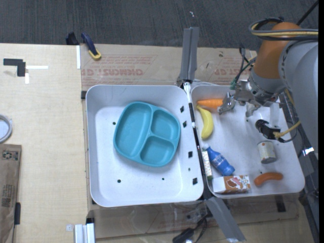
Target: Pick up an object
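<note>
Grey arm (298, 70) with orange band, in from the right, above the far right corner of the right bin. Left bin (101, 181), white and shallow, bearing a blue divided plate (147, 134) flat near its middle. Right bin (243, 135) alongside it, holding all the loose things to pick from. Claw (236, 110) low over the far part of the right bin, fingers spread apart, nothing between them.

Yellow banana (206, 124) by the left wall, lengthwise down the bin. Blue bottle (219, 161) on its side nearer the camera, white cap toward the banana. Small carton (233, 184) against the near wall, just beside the bottle. Orange carrot (209, 104) at the far end, just beside the banana's top, one end close to the nearer finger of the claw. Orange sausage (268, 178) toward the near right corner. Pale can (267, 152) just beyond the sausage, apart from it.
</note>
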{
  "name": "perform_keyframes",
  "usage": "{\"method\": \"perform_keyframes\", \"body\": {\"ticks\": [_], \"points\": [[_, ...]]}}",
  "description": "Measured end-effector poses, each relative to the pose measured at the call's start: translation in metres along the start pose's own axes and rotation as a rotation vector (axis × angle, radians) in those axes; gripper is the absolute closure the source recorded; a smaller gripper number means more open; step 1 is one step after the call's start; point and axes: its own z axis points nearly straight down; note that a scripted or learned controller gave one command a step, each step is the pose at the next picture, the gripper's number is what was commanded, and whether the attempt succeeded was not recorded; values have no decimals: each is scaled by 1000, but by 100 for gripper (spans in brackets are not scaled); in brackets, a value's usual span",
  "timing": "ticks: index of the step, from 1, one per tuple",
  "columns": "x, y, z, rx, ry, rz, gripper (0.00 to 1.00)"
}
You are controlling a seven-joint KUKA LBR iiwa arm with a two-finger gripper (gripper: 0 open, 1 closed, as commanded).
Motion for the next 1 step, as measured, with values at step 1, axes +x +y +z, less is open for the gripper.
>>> {"method": "perform_keyframes", "body": {"ticks": [1], "points": [[0,0,0,0,0,0,0]]}}
